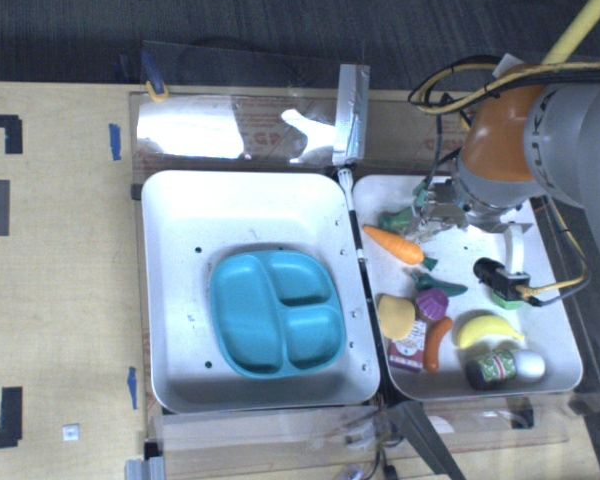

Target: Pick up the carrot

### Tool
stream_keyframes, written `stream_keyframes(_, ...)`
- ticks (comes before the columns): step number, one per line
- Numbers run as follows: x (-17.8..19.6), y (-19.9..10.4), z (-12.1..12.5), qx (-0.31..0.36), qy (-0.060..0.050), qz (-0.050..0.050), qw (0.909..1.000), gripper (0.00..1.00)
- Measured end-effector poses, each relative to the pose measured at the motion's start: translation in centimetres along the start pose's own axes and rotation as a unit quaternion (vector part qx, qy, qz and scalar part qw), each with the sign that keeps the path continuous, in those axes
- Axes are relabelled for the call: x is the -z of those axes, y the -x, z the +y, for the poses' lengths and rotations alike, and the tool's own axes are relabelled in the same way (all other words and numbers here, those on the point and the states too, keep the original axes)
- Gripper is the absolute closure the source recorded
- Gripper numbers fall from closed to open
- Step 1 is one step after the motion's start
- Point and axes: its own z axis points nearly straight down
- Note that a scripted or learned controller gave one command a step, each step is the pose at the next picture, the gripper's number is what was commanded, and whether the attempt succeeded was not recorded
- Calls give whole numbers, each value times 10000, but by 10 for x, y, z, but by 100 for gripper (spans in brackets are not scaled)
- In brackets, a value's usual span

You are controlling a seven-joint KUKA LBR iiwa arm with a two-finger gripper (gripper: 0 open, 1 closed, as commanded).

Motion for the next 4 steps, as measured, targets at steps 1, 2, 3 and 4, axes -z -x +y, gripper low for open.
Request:
stream_keyframes(1,73,-21,6,-27,-170,-13,9999,100)
stream_keyframes(2,70,-21,5,-30,-197,-14,9998,0)
stream_keyframes(3,-27,19,-7,602,-175,-5,9980,0)
stream_keyframes(4,-32,28,29,536,-383,14,9978,0)
